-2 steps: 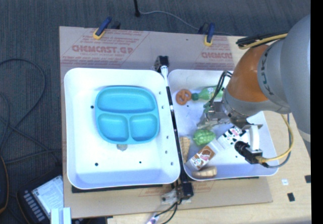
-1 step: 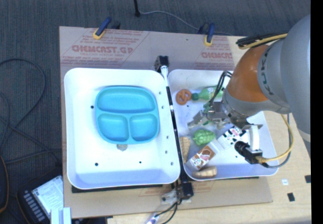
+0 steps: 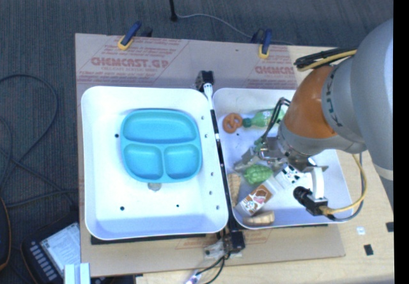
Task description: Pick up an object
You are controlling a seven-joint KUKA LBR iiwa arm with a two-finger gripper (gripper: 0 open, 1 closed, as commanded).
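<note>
In the right bin (image 3: pixel 339 203) lie several small items. An orange ring-shaped piece (image 3: pixel 232 122) and a pale green item (image 3: pixel 259 118) sit near the far left corner. A green leafy piece (image 3: pixel 257 175) lies mid-bin. A brown and red packet (image 3: pixel 255 199) and a tan piece (image 3: pixel 259 217) rest near the front wall. My gripper (image 3: pixel 261 156) hangs low over the bin's left half, just above the green leafy piece. The wrist with its orange band (image 3: pixel 310 113) covers the middle of the bin.
The left bin (image 3: pixel 102 206) holds a blue divided tray (image 3: pixel 160 153) and a small grey scrap (image 3: pixel 154 186) at its front. A tan stick (image 3: pixel 234 185) lies against the wall between the bins. Clamps (image 3: pixel 130 34) and a cable run along the far edge of the board.
</note>
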